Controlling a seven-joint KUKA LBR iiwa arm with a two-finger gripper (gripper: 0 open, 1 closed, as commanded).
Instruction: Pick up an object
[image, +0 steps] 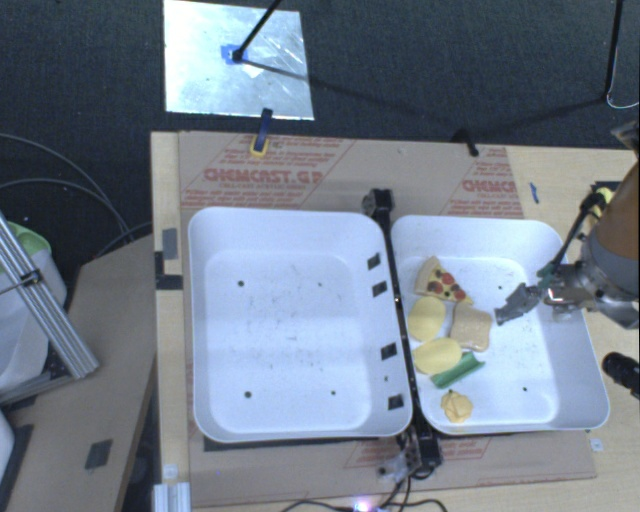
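The right bin (530, 245) holds several toy foods near its left wall: a pizza slice (441, 281), a yellow round piece (426, 318), a tan bread slice (472, 327), a yellow oval piece (437, 355), a green bean pod (458, 371) and a small yellow lump (457, 405). My gripper (513, 304) reaches in from the right and hovers over the bin's middle, just right of the bread slice. Nothing is visible between its fingers.
The left bin (290, 320) lies beside the right one, with black clips (380, 290) along the shared wall. Both bins sit on a cardboard sheet (330, 170). A metal plate (237, 58) lies on the dark floor beyond the bench.
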